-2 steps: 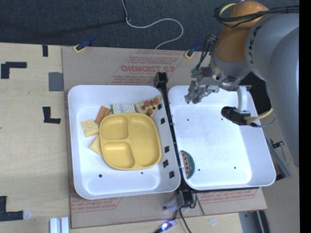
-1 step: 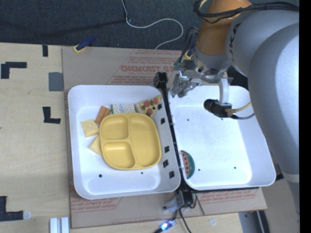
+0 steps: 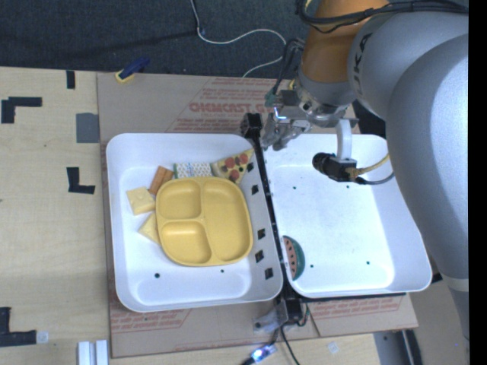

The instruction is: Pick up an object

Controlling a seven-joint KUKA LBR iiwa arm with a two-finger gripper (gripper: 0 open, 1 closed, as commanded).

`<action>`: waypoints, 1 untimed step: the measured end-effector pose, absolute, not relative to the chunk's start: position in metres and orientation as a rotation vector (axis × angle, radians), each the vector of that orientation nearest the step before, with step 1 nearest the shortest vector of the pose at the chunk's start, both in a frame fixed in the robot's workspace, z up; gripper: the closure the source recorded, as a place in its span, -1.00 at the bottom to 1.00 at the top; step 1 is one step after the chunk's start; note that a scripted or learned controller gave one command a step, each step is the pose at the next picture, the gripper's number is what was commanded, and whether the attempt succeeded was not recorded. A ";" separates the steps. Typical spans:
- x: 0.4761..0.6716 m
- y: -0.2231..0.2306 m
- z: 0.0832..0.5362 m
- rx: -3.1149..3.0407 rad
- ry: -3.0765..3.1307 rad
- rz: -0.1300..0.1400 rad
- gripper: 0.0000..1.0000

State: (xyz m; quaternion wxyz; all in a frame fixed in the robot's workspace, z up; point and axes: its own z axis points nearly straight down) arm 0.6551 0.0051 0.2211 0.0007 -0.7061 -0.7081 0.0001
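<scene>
A yellow divided plate (image 3: 204,220) lies in the left bin (image 3: 122,204). Around its upper left edge lie small food toys: a tan cracker (image 3: 140,200), an orange-brown piece (image 3: 160,179), a green-and-white piece (image 3: 192,170) and a pizza-like slice (image 3: 234,166). A watermelon slice (image 3: 294,255) rests at the lower left edge of the right bin (image 3: 380,265). My gripper (image 3: 275,135) hangs over the top of the divider between the bins, just right of the pizza-like slice. Nothing shows between its tips.
The grey arm with its orange band (image 3: 335,29) covers the upper right and the right bin's far corner. A white cable (image 3: 228,33) trails over the dark back surface. A blue-and-yellow item (image 3: 132,68) lies beyond the cardboard edge.
</scene>
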 end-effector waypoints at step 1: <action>0.669 0.010 0.215 -2.220 -2.223 0.002 1.00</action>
